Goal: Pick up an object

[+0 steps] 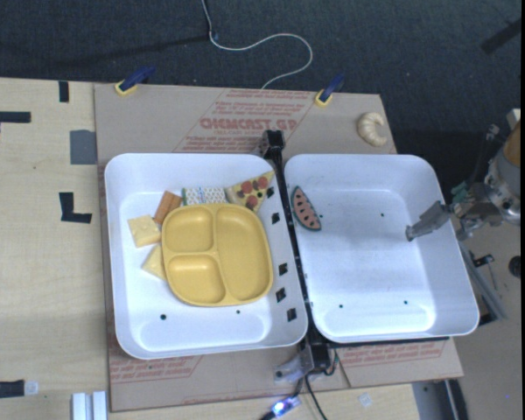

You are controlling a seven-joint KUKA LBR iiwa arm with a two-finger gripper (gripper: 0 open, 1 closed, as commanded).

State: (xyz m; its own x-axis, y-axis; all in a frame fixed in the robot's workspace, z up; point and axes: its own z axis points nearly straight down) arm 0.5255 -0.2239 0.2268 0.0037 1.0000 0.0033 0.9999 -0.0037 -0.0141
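You see the yellow divided plate (217, 254) in the left bin (127, 326) with toy food pieces (168, 205) along its far-left side; the watermelon slice (306, 208) lies in the right bin (376, 326); the hand (420, 227) hovers over that bin's right edge, its opening impossible to judge.

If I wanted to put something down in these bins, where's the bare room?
The right white bin is mostly bare beyond the watermelon slice toy by its left wall. The left white bin is crowded: yellow divided plate, toy foods behind.
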